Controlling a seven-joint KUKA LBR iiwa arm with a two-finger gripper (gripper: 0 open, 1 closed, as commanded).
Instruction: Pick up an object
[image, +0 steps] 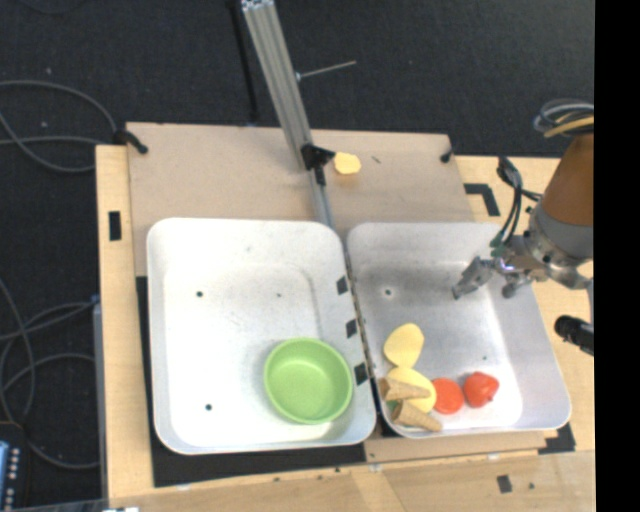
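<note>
My gripper (487, 282) hangs over the right part of the right bin (420, 250), its two fingers spread apart with nothing between them. Below it, near the bin's front, lie a pale yellow flat piece (403, 344), a tan wedge-shaped piece (408, 388) with another tan piece (418, 419) in front of it, an orange-red round object (447, 396) and a red round object (481, 388). The gripper is up and to the right of this cluster, well apart from it. A green bowl (308, 379) sits in the left bin (220, 290) near its front right corner.
A small yellow object (347, 163) lies on the board behind the bins, beside a slanted metal post (283, 85). The arm's orange band (573, 190) is at the right edge. Cables lie on the dark floor to the left.
</note>
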